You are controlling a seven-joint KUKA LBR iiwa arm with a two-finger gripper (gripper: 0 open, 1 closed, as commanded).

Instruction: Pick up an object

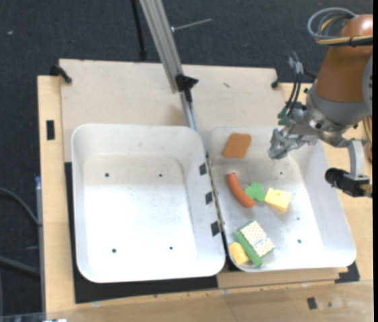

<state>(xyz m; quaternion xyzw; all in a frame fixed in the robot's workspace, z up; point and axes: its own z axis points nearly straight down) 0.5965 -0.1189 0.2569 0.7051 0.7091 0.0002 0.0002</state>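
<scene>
Two white bins sit side by side on the bench, the left bin (142, 200) bare inside and the right bin (323, 213) holding all the pieces. The arm (340, 79) comes in at the upper right, its gripper (279, 146) over that bin's top edge; how its jaws stand I cannot tell. Below lie an orange block (238, 145), a checkered green box (255, 241), a red sausage (240, 190), a yellow cheese wedge (278, 199) and a small green piece (256, 192) between those last two.
</scene>
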